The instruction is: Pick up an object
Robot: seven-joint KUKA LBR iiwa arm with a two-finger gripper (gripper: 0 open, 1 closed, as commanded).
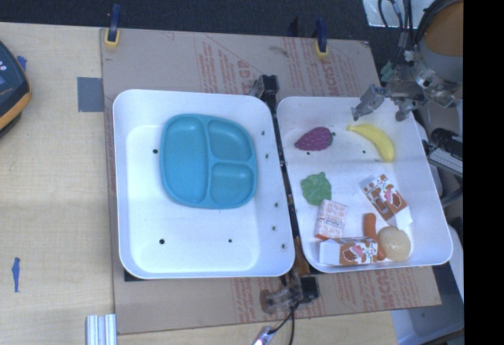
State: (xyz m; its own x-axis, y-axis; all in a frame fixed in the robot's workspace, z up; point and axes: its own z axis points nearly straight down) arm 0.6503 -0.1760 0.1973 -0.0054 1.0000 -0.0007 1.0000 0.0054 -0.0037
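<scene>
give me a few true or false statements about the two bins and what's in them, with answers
1. A blue divided plate lies in the left bin. True.
2. The banana lies in the left bin. False: it lies in the right bin, near its far edge.
3. The gripper holds the purple grapes. False: the grapes lie on the bin floor, apart from the gripper, which is above the far edge of the right bin.
4. A green leafy toy lies nearer the camera than the grapes. True.
5. The right bin holds one item. False: it holds several, including small packets.
</scene>
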